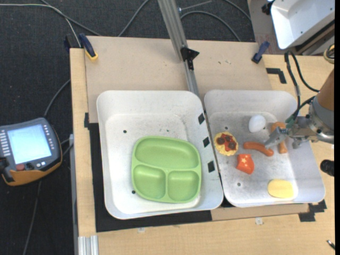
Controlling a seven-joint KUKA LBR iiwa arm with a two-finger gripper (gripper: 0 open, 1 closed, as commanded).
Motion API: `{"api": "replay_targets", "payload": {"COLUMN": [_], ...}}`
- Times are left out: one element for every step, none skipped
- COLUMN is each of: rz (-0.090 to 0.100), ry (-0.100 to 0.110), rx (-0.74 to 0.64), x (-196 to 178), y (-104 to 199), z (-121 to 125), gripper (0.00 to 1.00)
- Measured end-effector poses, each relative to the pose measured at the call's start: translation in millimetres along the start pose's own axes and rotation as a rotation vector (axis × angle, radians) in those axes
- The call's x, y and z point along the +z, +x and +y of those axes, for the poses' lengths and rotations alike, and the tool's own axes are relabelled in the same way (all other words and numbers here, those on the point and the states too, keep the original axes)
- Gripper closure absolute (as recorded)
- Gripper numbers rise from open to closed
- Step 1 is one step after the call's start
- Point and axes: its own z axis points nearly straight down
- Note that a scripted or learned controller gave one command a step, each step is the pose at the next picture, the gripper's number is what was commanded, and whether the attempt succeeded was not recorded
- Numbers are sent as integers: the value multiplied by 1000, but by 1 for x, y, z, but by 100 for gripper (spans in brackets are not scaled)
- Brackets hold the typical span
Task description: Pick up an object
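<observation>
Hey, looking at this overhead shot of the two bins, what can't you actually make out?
- The gripper: small and blurred in the camera view, so its jaws' state is unreadable.
- The small orange item by the gripper: partly covered by it, identity unclear.
- The arm: cut off by the right edge.
- The round toy food with red topping: too small to identify.

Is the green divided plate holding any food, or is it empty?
Empty: all three compartments of the green divided plate show bare green. It sits in the left bin.
</observation>
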Motion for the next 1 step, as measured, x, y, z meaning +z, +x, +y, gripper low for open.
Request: {"api": "replay_targets", "payload": {"rz": [0], "ry": [1], "rx": [1], "x": [60], "y": [-7], "z": [-1], "gripper": [0]}}
